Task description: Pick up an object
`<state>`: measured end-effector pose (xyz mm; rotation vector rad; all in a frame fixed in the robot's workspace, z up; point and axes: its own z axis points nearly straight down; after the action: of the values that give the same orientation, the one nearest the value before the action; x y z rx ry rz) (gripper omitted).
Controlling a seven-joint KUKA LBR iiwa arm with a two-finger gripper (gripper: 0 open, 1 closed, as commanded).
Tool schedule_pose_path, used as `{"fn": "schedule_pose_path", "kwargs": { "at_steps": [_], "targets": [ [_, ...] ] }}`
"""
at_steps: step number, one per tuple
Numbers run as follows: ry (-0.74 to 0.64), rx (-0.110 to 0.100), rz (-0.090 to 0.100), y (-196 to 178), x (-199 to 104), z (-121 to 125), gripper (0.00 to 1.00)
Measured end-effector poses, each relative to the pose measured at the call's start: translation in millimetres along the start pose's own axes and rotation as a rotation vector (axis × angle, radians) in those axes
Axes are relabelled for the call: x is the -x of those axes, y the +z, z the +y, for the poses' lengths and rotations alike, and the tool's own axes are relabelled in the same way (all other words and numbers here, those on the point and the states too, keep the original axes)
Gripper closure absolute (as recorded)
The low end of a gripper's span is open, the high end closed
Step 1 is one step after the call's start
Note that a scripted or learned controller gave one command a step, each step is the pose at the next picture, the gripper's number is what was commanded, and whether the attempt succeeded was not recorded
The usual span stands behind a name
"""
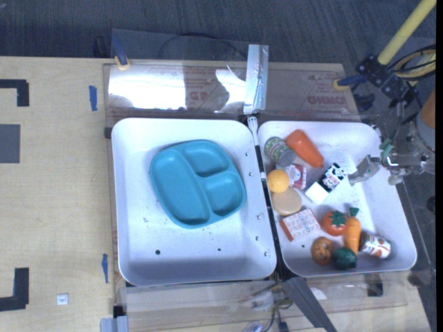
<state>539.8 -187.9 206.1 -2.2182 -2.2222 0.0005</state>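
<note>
The right bin [401,213] holds several toy foods. Among them are a large orange piece [304,147], a green can [277,149], a yellow lemon [278,180], a black-and-white carton [334,176], a tan bun [287,201], a red tomato [335,222], a small carrot [353,232] and a red-and-white can [377,246]. My gripper [370,166] hangs over the upper right part of this bin, just right of the carton and apart from it. Nothing shows in its grasp.
The left bin [131,206] carries a blue divided plate [199,182]. A shiny metal strip [256,78] and clear sheeting stand behind the bins. Cables and a yellow pole [408,26] crowd the upper right. Bare white floor lies in the right bin below the gripper.
</note>
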Motion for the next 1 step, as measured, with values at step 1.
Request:
{"fn": "schedule_pose_path", "kwargs": {
  "at_steps": [1],
  "targets": [
    [-0.249, 0.009, -0.005, 90.4, 12.8, -42.9, 0.0]
  ]
}}
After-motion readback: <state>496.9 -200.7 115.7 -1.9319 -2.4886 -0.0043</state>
